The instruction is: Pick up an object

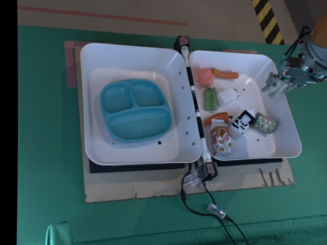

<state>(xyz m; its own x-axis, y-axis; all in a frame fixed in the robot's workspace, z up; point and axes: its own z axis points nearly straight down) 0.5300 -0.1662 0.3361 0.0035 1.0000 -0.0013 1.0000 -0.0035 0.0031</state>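
Above the right bin's far right edge the gripper is hung, and its fingers are seen slightly parted with nothing between them. No object is held; the wrist is kept clear of the bin wall, presumably so that a descent can be made without a knock.

All the pickable things are gathered in the right bin, well left of and below the gripper. A pink piece and a carrot are lain touching at the far side. Just beneath them a green vegetable is set upright beside a white block. Nearer the front, a second orange piece is tucked against a carton, a black-and-white item and a can of peas. These four are crowded close, so a grasp there is judged liable to nudge a neighbour. The can is nearest the gripper and is lain on its side, which may let it roll.

The left bin is occupied by a blue divided plate, kept apart from the small objects. It is likely meant as a place of delivery, though this cannot be confirmed.

Between the bins a jointed rod is run, with cables trailed off the front. The task is judged barely begun: a target must still be chosen and approached.
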